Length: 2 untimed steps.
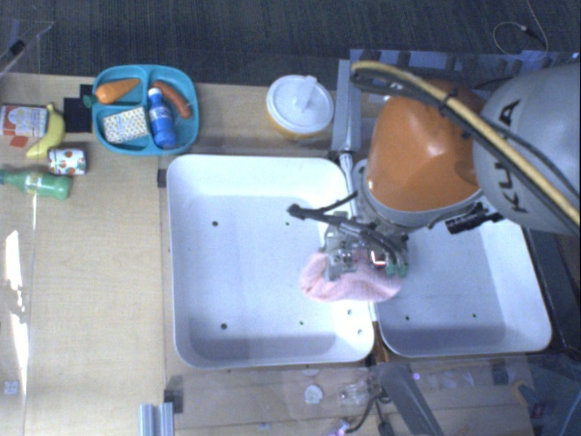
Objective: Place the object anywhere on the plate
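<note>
I cannot tell how the jaws stand, but the gripper (pixel 354 260) sits right on top of a pink plate (pixel 349 284) straddling the seam between the 2 white bins (pixel 236 271), near their front edge.

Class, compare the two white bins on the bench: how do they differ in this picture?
The left bin lies almost fully in sight, while the arm covers much of the right bin. A pink object lies at the left bin's right edge, under the gripper; the right bin has none. Both are shallow and white.
</note>
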Each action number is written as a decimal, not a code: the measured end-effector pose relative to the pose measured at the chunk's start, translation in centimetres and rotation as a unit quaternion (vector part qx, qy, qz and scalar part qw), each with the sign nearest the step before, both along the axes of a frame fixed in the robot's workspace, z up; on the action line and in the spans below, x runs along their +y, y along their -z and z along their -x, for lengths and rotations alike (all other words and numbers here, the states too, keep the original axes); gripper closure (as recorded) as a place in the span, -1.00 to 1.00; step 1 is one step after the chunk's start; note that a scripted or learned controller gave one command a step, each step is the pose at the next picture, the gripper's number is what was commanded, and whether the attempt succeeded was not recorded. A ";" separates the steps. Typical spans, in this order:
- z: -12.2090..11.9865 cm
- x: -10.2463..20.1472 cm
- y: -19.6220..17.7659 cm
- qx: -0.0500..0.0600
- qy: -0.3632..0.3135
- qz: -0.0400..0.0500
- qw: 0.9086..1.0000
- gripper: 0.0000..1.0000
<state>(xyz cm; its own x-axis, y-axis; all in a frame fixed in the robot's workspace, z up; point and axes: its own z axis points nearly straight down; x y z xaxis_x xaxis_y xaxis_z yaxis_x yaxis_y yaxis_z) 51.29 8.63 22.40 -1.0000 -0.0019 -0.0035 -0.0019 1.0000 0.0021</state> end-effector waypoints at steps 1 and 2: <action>1.5 4.9 0.0 0.001 0.001 0.000 1.000 1.00; 1.5 4.9 -0.1 0.000 0.001 0.000 1.000 -1.00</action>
